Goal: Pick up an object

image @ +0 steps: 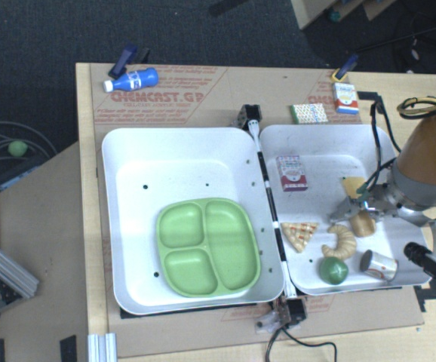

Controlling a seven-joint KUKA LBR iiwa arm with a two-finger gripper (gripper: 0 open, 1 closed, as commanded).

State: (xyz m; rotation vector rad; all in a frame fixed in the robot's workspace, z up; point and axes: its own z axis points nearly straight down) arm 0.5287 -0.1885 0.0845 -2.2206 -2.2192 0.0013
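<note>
Gripper [356,207] sitting low in right bin [320,145], finger state impossible to tell, partly hiding tan round object [364,224]. Croissant [342,241], green ball [333,270] lying nearby. Bench [195,96] standing on dark carpet [127,13].

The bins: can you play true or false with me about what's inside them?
1. The green tray lies in the left bin. True.
2. The green ball sits in the left bin. False: it is in the right bin, near its front edge.
3. The pizza slice is in the right bin. True.
4. The red box lies on the green tray. False: it lies on the right bin's floor, toward the back.
5. The blue bottle is outside both bins. True.
6. The tool hangs over the left bin. False: it is over the right bin, by the croissant.
</note>
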